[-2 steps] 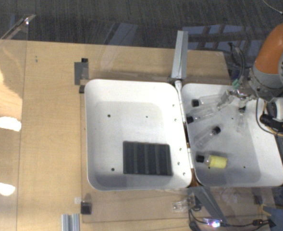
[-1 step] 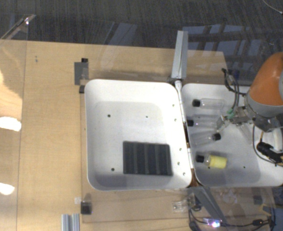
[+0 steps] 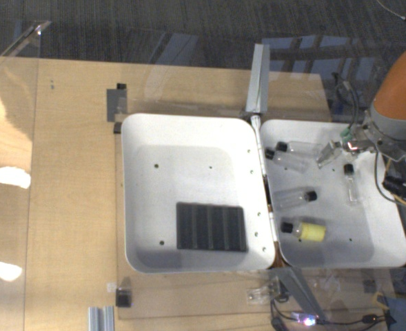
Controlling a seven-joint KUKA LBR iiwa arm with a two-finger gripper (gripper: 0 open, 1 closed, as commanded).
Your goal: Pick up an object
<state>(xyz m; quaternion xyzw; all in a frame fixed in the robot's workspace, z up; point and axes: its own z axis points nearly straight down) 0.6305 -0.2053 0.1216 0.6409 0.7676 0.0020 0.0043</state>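
The end effector [image 3: 337,147] hangs over the right bin [image 3: 389,250], beside a clear vial [image 3: 293,152]; whether it is spread I cannot tell. Probably best: drop straight, centred across that vial, away from the bin's wall.

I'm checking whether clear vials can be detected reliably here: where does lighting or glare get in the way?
Camera view: bright glare patches wash out the bench at left; the clear vials barely stand out against the white right bin; the yellow-filled vial reads clearly; the left bin has soft shading along its near wall; the gripper looks slightly blurred.
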